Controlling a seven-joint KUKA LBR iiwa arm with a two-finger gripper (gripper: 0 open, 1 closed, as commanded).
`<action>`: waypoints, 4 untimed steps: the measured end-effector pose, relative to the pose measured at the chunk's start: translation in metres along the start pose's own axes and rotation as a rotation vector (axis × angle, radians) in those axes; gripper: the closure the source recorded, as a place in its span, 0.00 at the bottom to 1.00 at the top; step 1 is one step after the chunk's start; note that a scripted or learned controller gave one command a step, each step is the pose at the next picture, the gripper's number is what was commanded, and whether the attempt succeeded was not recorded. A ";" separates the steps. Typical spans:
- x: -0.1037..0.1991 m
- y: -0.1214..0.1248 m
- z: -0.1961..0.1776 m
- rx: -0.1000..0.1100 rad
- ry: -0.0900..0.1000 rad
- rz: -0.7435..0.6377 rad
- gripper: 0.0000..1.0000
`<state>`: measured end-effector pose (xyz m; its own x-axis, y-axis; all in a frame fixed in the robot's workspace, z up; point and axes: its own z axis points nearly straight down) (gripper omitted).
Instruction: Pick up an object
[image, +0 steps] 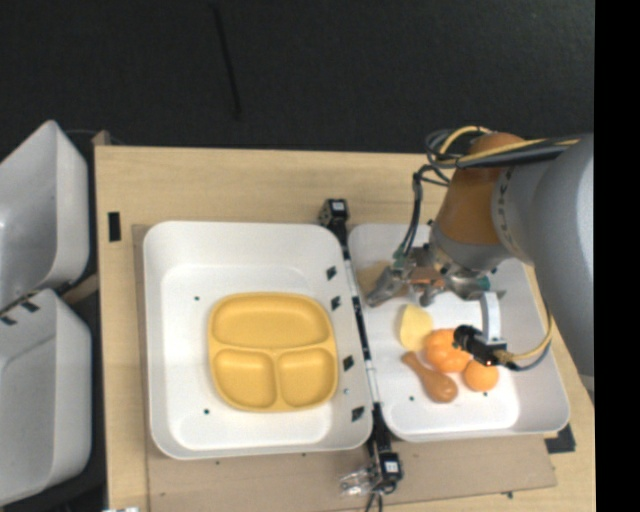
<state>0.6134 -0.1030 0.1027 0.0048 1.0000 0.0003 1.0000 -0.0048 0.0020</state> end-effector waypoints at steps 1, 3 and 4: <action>-0.001 0.002 -0.012 -0.005 0.001 0.005 1.00; -0.001 0.008 -0.121 -0.006 -0.002 -0.007 1.00; -0.002 0.010 -0.170 -0.004 -0.002 -0.008 1.00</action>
